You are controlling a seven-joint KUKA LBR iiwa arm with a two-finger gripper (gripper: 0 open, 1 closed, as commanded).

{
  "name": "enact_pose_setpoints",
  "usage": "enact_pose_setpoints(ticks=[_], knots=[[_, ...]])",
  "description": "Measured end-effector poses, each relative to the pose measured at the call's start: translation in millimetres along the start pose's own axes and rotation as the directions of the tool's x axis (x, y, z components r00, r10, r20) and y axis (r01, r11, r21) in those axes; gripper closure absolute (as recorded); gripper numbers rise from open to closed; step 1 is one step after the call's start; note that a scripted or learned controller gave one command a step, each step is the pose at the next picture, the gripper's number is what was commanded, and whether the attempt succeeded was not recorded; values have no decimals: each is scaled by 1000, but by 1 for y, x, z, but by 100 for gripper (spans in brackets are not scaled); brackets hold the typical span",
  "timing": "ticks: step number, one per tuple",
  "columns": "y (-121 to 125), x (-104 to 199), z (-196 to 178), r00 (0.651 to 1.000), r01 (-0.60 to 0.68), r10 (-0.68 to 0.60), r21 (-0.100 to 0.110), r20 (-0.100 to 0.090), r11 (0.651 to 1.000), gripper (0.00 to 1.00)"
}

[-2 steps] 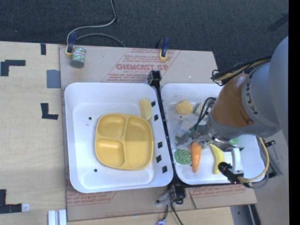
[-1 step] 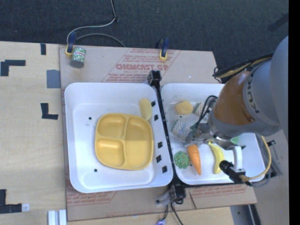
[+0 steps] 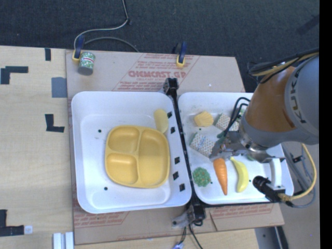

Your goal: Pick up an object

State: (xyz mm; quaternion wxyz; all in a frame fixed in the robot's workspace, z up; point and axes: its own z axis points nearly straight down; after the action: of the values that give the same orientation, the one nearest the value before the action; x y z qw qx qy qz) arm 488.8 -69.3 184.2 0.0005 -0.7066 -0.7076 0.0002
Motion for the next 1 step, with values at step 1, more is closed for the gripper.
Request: enact_pose_setpoints(ticks=[1], knots=[[44,81,-33,1000,1,-1,0,0,1000,100]])
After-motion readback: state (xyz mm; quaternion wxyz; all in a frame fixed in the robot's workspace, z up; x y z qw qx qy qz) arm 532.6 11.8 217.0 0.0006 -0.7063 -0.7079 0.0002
